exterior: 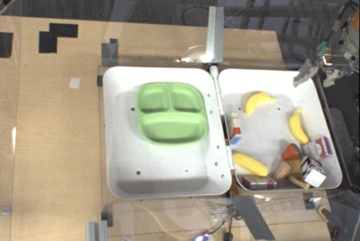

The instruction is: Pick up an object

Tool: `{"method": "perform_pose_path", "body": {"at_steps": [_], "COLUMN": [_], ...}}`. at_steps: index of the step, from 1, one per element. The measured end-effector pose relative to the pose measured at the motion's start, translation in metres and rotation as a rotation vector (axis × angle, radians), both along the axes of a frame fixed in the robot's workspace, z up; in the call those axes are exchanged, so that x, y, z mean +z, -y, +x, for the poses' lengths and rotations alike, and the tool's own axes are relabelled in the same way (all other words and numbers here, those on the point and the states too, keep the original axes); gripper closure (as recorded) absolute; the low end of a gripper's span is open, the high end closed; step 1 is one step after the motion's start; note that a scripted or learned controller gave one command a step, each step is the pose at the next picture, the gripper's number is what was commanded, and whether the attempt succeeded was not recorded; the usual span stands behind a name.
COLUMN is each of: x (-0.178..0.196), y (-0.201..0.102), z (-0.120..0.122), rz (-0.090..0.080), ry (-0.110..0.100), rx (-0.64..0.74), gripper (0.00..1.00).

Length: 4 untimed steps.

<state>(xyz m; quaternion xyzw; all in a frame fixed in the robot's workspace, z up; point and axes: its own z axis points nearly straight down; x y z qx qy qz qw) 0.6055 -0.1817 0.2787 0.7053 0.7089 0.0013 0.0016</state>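
Two white bins sit before me: at the right bin's (323, 105) near edge, around 5 o'clock, lie a corn cob (250, 164) and small toys, with two bananas (259, 102) toward 1 o'clock, all untouched. Farther off at 2 o'clock, my gripper (315, 72) hovers over that bin's far corner, fingers spread, holding nothing. I judge the pick not yet begun.

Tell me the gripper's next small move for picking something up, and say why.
Probably bring the gripper down and inward from the right bin's far right corner toward the nearer banana. The gripper hangs at the rim with nothing between its fingers, and that banana lies apart from the clutter at the near edge.
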Motion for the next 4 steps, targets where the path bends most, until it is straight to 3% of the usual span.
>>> {"method": "perform_pose_path", "body": {"at_steps": [1, 2, 3, 4], "x": [-0.104, -0.183, -0.173, -0.057], "y": [0.024, 0.024, 0.024, -0.057], "z": [-0.026, -0.052, -0.05, 0.024], "rz": [0.0, -0.001, -0.001, -0.001], "ry": [-0.001, 0.002, 0.006, 0.002], "rx": [0.109, 0.12, 0.119, 0.214], "gripper": [0.0, 0.0, 1.0, 1.0]}}
